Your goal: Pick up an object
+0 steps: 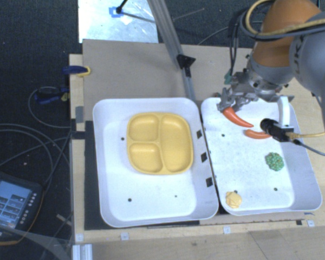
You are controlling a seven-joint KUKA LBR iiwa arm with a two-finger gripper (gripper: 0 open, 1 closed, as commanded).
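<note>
Nearest of all, a small yellow lump [233, 200] sits at the near left corner of the right bin [300, 196], close to its rim. Farther back and to the right lies a green, knobbly piece [274, 161], well apart from everything else. Beyond it, an orange sausage-shaped piece [256, 135] lies across the bin, and just to its far left a curved orange-red pepper [237, 117] rests on the bin floor.

The gripper [231, 103] is low over the far left part of the right bin, right at the pepper's left end. From this slant I cannot tell whether it is spread or closed, nor whether it touches the pepper. The two orange things lie near each other, so the sausage-shaped one crowds the pepper's right side.

The left bin [111, 199] holds a yellow divided plate [160, 143], lying flat near its middle. A grey pole [168, 31] slants across the far side of the bench between the bins.
</note>
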